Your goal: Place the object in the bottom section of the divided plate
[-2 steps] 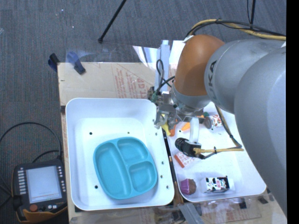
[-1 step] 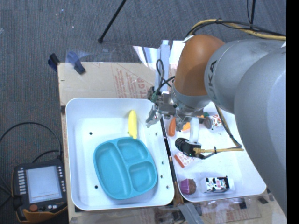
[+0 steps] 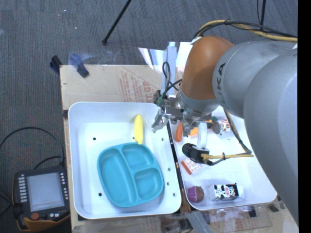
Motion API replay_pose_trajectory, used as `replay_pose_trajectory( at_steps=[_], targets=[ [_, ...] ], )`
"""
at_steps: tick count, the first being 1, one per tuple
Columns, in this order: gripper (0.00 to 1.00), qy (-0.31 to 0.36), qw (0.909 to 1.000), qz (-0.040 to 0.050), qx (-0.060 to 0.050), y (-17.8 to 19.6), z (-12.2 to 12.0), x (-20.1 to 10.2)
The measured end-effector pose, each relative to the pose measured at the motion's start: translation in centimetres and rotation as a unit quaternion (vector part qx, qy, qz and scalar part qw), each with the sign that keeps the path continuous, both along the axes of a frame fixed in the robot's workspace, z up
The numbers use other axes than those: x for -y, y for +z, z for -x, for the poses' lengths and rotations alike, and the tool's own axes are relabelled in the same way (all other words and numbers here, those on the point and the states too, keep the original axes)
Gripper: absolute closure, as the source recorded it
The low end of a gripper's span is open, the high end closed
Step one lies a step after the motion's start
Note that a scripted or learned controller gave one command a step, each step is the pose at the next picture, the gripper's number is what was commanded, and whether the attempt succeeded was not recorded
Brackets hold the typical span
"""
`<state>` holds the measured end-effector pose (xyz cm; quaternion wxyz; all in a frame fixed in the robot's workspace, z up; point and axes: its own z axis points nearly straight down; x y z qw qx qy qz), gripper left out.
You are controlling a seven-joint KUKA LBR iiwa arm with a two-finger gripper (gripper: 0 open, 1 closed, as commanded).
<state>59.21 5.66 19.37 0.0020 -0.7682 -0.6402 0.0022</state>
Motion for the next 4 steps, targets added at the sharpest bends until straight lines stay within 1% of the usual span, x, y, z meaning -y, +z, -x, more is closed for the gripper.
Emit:
replay_pose_trajectory(
  at_steps=[1,2,3,4],
  targets=[
    [1.00,0.000,1.0000,-0.0001,-0.003,0.7,0.0,0.0],
    [1.00,-0.001,1.0000,-0.0001,-0.006,1.4,-0.1,0.2],
    [1.00,0.045,0.9990,0.0006,-0.001,6.8,8.6,-6.5],
    [1.00,0.059,0.9983,0.0003,0.000,4.1,6.0,-4.0]
  ],
)
